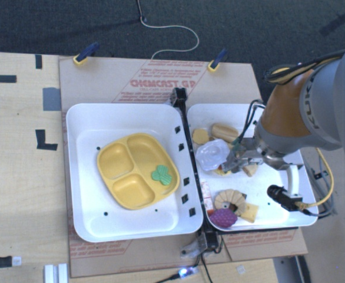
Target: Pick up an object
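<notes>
My gripper point(234, 162) reaches down into the right bin point(290, 217) from the right, its tip low among the food items near the bin's middle. Right at the tip lie a clear crumpled plastic piece point(212, 155) and a small yellow-orange piece point(224, 170). A tan bread roll point(224, 132) and a yellow chunk point(200, 136) sit at the bin's back. Toward the front lie a brown cookie-like item point(229, 198), a purple grape bunch point(222, 218) and a cheese wedge point(249, 212). The arm's body hides the bin's right part.
The left bin point(81, 158) holds a yellow divided plate point(128, 158) with a green leafy piece point(162, 175) on its right edge. A black divider point(186, 152) runs between the bins. A black cable fitting point(281, 197) hangs off the wrist over the right bin.
</notes>
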Robot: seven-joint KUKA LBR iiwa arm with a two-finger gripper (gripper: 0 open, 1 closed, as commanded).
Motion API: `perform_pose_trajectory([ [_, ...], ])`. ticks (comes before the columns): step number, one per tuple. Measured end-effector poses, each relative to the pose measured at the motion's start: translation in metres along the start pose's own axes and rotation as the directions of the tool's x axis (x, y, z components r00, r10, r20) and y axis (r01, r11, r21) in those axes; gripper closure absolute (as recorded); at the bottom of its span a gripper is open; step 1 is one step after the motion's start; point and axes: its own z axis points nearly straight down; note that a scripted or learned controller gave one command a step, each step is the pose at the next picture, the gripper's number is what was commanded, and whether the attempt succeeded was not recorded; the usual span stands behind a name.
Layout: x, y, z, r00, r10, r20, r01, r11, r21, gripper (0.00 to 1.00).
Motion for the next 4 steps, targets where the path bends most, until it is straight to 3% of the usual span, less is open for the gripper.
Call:
perform_pose_trajectory([
  [2, 0.000, 0.012, -0.089, 1.000, 0.000, 0.001, 0.000, 1.000, -0.001, 1.00],
  [4, 0.097, 0.045, -0.094, 1.000, -0.005, 0.001, 0.005, 1.000, 0.003, 1.00],
])
